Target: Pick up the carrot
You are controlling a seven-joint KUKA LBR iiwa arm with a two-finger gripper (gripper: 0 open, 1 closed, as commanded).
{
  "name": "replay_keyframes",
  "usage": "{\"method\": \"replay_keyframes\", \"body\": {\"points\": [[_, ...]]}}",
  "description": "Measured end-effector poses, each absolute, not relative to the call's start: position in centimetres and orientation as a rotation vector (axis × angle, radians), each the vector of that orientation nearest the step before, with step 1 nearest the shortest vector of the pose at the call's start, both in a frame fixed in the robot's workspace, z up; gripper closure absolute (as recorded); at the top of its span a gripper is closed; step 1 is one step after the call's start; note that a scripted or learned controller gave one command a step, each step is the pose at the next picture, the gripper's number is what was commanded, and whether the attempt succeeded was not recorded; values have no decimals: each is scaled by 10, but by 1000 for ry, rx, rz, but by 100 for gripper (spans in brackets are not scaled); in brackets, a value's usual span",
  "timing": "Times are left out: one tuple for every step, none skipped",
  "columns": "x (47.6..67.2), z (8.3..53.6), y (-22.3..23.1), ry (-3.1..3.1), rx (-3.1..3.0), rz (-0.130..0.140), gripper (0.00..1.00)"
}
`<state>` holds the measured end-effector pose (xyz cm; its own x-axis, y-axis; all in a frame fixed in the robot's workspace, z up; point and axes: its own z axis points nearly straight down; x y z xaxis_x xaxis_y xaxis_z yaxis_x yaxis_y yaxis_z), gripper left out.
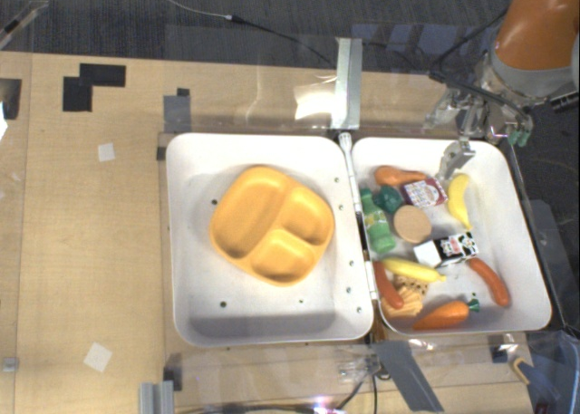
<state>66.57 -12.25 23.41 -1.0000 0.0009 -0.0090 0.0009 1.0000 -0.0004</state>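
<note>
The carrot (442,314) is orange with a small green top. It lies on its side along the front edge of the right bin (526,222), green end pointing right. My gripper (464,145) hangs over the back of that same bin, just above a yellow banana (460,199). It is well apart from the carrot, with most of the bin's length between them. Nothing shows in the gripper.
The right bin also holds a second banana (412,270), a red sausage (489,282), a tan round disc (412,224), green pieces (381,226), small packets and fries (410,294) beside the carrot. A yellow divided plate (272,224) sits in the left bin (195,312).
</note>
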Motion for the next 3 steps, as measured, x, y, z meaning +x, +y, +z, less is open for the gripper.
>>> {"method": "replay_keyframes", "body": {"points": [[636, 104, -92, 3093, 515, -3, 0], [529, 97, -103, 3064, 664, 1, 0], [493, 96, -101, 2826, 1325, -16, 0]]}}
